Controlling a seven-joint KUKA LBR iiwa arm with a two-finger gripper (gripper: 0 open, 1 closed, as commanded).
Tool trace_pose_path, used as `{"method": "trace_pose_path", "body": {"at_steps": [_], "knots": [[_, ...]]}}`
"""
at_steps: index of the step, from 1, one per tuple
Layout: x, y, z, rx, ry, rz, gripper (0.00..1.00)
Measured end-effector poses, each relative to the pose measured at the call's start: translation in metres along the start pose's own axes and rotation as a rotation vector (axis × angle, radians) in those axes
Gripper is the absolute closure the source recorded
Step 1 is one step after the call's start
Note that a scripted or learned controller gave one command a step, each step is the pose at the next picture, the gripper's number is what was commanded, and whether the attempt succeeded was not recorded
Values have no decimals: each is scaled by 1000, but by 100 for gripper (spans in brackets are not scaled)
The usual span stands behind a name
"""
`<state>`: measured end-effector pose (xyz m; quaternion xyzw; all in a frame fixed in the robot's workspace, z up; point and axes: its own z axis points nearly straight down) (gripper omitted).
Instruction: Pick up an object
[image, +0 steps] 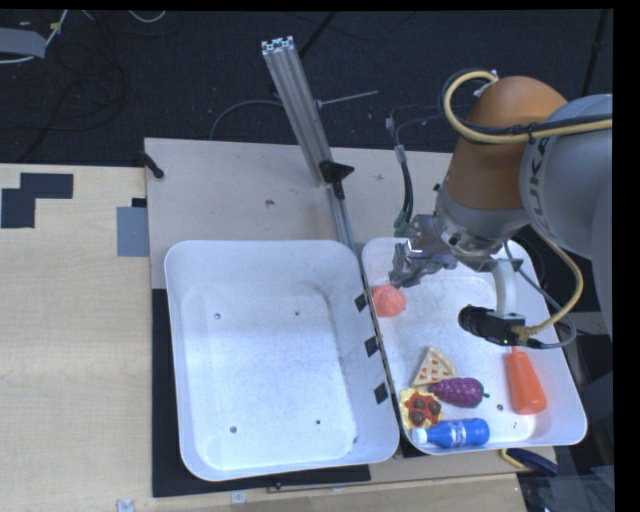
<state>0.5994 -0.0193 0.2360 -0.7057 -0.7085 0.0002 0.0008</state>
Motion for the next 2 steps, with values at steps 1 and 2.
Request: {"method": "trace_pose_path", "body": {"at_steps": [1,2], "knots": [[53,4,12,0,0,1,100],[99,-5,14,0,0,1,100]]}}
